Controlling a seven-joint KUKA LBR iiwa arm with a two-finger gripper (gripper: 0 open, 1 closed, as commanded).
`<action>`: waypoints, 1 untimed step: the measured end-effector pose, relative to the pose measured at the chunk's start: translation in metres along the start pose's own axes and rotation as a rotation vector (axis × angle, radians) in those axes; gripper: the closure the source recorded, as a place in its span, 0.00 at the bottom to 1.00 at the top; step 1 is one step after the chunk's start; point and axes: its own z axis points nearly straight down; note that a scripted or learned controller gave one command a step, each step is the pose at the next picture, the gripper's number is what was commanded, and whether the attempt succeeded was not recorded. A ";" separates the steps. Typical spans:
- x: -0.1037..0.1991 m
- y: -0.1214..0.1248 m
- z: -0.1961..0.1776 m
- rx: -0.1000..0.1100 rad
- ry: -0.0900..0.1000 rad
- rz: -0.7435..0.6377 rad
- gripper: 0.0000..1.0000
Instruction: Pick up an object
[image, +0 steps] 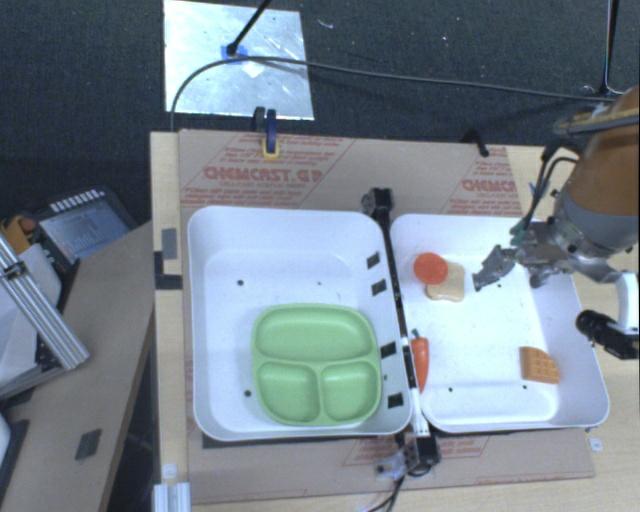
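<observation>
In the right bin (500, 410) an orange-red round piece (431, 266) lies against a beige slice (448, 286) near the far left. A small carrot (419, 362) rests along the bin's left wall. A tan waffle-like square (539, 365) sits near the right wall. My gripper (505, 270) hangs over the middle of the right bin, just right of the beige slice and apart from it. I see nothing held in it.
The left bin (230, 250) holds a green divided plate (315, 362) at its near side. A black divider bar (392, 300) runs between the bins. The arm's grey and orange wrist (600, 190) stands over the right bin's far right corner.
</observation>
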 end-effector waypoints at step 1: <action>0.000 0.002 -0.003 -0.007 -0.001 -0.001 0.00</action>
